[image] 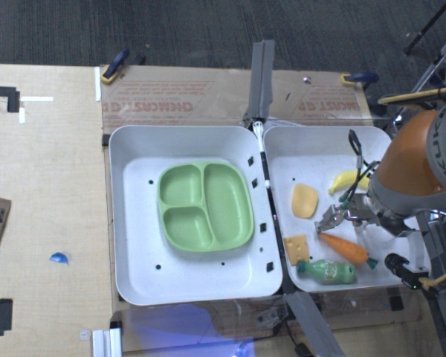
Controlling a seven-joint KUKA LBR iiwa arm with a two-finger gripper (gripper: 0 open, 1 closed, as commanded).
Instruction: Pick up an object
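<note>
From the overhead camera I see the tabletop carrying two shallow white bins side by side. The left bin has a green divided plate sitting roughly in its middle, three compartments, tilted a little against the bin's edges.

The right bin holds the loose objects. A pale orange rounded piece lies toward the bin's left wall, about halfway along it. Below that, near the bin's front-left corner, sits a small yellow-orange block. A green bottle lies on its side along the front edge, touching or just beside that block. An orange carrot lies slanted just above the bottle. A yellow banana-like piece sits further back, toward the bin's right wall, partly covered by cable and the arm.

The arm comes in over the right bin's right wall, orange band uppermost. My hand hangs low just above the carrot's left end, between the pale orange piece and the carrot. Its metal fingers look set at a narrow gap, and I see nothing between them. Whether they touch the carrot I cannot tell.

A blue bit lies on the tabletop well left of the bins.
</note>
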